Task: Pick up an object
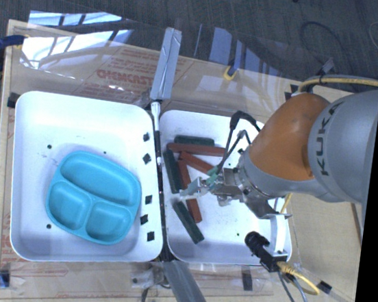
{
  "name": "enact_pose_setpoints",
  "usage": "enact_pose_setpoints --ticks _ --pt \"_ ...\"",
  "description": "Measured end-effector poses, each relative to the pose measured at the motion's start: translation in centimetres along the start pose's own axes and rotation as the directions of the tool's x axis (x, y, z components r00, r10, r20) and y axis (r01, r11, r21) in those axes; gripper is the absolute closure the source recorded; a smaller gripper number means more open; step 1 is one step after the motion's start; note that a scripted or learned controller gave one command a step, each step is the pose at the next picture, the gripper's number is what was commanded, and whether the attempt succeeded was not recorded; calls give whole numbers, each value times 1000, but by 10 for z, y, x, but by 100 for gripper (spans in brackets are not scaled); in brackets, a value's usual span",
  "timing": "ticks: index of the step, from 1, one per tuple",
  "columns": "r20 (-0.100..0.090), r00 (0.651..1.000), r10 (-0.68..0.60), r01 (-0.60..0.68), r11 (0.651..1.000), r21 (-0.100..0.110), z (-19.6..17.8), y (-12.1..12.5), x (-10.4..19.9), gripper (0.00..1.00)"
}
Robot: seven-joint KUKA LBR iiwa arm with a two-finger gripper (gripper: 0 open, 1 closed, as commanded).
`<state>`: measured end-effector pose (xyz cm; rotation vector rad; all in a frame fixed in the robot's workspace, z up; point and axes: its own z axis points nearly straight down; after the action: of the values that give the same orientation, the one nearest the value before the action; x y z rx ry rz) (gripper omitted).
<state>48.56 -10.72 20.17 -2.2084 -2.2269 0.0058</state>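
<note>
Several dark green and brown bars lie in the right bin (231, 252). A green bar (194, 140) lies at the far side, with a brown bar (200, 159) just in front of it. Another brown bar (194, 210) and a dark green bar (188, 224) lie nearer the front. My gripper (201, 188) hangs low over the middle of this pile, right above the nearer brown bar. The grey and orange arm (293, 150) covers the right half of the bin.
A blue divided plate (93, 196) lies in the left bin (33, 126). A ridge with black clips (152, 176) separates the two bins. Cables and a black connector (262, 250) hang at the right bin's front right corner.
</note>
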Motion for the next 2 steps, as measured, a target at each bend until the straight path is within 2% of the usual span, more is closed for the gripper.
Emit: enact_pose_setpoints --ticks 1,2 --pt "3 997 -83 83 997 -4 111 19 -20 0" --pt "2 996 -90 90 996 -3 102 19 -19 100"
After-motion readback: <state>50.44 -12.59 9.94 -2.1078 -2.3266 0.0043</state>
